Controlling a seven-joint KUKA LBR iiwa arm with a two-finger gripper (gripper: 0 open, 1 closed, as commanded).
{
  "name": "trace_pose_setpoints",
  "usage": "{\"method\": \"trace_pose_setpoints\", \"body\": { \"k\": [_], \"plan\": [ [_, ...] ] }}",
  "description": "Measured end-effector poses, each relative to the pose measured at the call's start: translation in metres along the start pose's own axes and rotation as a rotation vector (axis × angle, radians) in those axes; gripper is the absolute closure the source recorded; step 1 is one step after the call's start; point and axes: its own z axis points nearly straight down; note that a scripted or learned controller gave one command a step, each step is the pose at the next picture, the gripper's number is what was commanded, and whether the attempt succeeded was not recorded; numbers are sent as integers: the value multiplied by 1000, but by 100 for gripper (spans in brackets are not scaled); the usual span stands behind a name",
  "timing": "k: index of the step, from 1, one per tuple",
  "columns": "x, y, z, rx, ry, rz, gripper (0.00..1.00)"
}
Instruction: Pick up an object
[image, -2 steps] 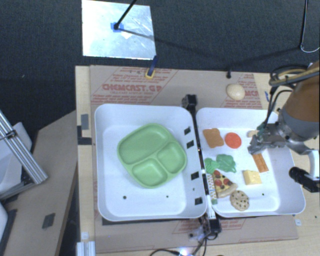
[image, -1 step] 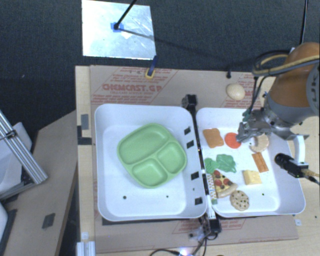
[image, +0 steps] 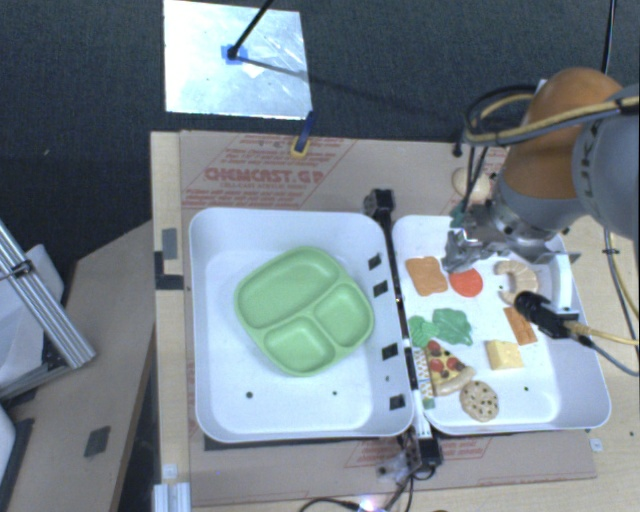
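Observation:
The right bin (image: 580, 400) holds several toy foods. An orange toast slice (image: 426, 275) and a red tomato slice (image: 466, 283) lie near its back. A green leafy piece (image: 443, 327), a pizza slice (image: 446, 368), a cookie (image: 480, 401), a yellow cheese block (image: 504, 354), an orange strip (image: 520, 327) and a beige curved piece (image: 516, 272) lie around them. My gripper (image: 461, 252) hangs low at the bin's back, between the toast and the tomato slice, just above them. I see nothing between its tips.
The left bin (image: 215, 400) carries a green divided plate (image: 303, 310). A black divider (image: 398, 310) runs between the bins. A black fitting with a yellow cable (image: 545, 313) hangs off the arm over the right bin. A shiny sheet (image: 235, 60) lies behind the bench.

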Motion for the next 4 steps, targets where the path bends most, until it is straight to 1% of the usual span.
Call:
{"method": "trace_pose_setpoints", "body": {
  "k": [1, 2, 3, 4],
  "plan": [
    [41, 34, 9, -1, -1, 1, 100],
    [59, 48, 6, 0, -1, 3, 100],
    [46, 44, -11, 0, -2, 9, 100],
    [53, 38, 5, 2, -2, 6, 100]
  ]
}}
